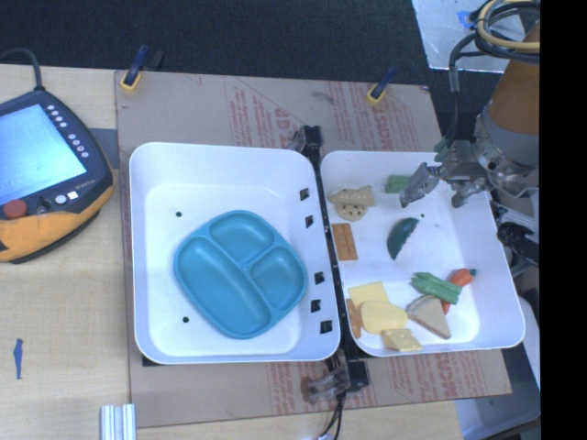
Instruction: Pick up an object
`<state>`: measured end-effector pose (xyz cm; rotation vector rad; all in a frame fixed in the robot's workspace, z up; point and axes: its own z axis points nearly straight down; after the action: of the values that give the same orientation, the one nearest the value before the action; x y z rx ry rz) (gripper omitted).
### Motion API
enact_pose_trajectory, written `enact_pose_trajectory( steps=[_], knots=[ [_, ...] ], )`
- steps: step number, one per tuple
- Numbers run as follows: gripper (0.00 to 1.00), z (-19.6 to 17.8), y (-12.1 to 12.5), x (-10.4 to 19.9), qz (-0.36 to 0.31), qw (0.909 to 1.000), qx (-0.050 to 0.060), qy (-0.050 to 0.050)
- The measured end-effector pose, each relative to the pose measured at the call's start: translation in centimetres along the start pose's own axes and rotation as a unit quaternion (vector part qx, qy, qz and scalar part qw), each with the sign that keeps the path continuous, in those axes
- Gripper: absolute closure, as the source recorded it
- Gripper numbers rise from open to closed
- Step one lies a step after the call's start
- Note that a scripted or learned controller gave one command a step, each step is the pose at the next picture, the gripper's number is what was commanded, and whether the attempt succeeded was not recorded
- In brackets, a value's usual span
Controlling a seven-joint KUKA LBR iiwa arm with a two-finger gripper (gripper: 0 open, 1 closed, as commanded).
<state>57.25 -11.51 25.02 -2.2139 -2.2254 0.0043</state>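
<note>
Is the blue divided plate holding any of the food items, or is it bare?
Bare. The blue plate lies flat in the left bin with all three compartments showing plain blue; the food pieces lie in the right bin.

My arm (514, 99) comes in as a thick rounded body with an orange band, turning grey and metallic lower down at the wrist. Yellow and black cables (500, 16) loop above it, beside a blue fitting. The hand (445, 189) is bare grey metal, angular, with two short dark-tipped fingers (415, 191) and small bracket-like plates around its base.
</note>
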Motion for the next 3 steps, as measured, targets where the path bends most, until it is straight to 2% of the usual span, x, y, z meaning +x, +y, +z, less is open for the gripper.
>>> enact_pose_trajectory(
  steps=[1, 2, 3],
  knots=[
    [0.00, 4.0, 1.2, -2.3, 0.001, 1.0000, 0.002, -0.001],
    [0.00, 15.1, 2.7, -1.9, -0.001, 1.0000, 0.004, 0.000],
    [1.00, 13.3, 2.9, -2.1, 0.000, 1.0000, 0.000, -0.001]
  ],
)
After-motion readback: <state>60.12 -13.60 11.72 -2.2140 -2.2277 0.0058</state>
